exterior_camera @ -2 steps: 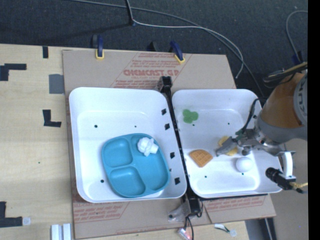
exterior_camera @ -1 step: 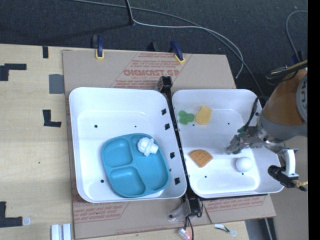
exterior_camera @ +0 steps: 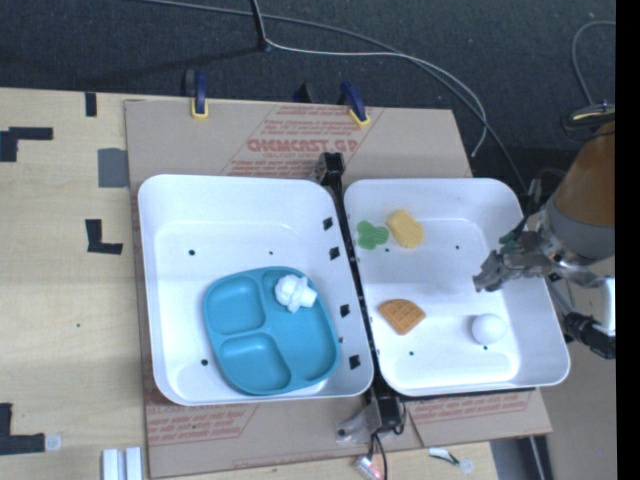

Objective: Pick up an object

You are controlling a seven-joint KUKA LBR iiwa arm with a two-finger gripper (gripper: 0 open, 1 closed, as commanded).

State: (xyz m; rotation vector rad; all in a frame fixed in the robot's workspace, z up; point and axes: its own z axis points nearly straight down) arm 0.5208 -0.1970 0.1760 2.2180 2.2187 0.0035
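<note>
Here the gripper [exterior_camera: 497, 268] hangs over the right edge of the right bin [exterior_camera: 455, 196], its dark tip angled down and inward toward the bin floor; nothing sits between its jaws, and the view is too small and dark there to tell how they stand, so I cannot tell its state.

The candidates lie in that same bin. A white ball [exterior_camera: 487, 328] rests near the front right, just below and beside the tool, and is the nearest thing to it. A tan waffle-like piece [exterior_camera: 402, 315] lies flat toward the middle front. Farther back, a yellow piece [exterior_camera: 405, 228] and a small green piece [exterior_camera: 372, 234] sit just beside each other, close to the divide between the bins. The left bin [exterior_camera: 160, 228] bears a blue divided tray [exterior_camera: 268, 331] with a small white object [exterior_camera: 295, 291] in its upper right compartment.

The step in hand looks like the approach. The ball seems the sensible target (it is closest, and stands apart from the rest), but it will likely roll, so the descent should be centred squarely over it, with the jaws straddling its widest part before closing. The bin wall is near, so clearance on that side deserves care.
</note>
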